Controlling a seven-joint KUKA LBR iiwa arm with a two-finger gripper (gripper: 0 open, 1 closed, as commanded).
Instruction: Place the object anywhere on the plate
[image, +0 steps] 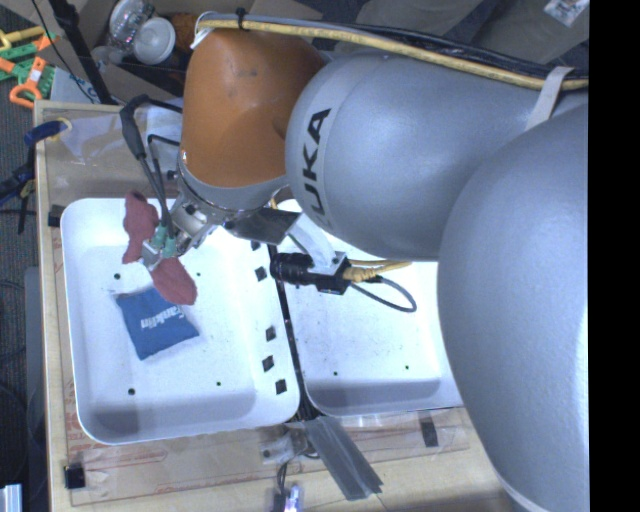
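My hand (163, 243) pinches a limp red cloth (160, 255) above the left bin (90, 400); it may slip toward six o'clock, onto the blue pouch (158, 325).

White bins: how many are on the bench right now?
2. The left white bin holds a blue pouch; the right white bin lies beside it, largely covered by the arm, which may hide items.

Grey arm bent low, tool (160, 243) closed

Bright overhead light; white bins (90, 400) glare; soft focus.
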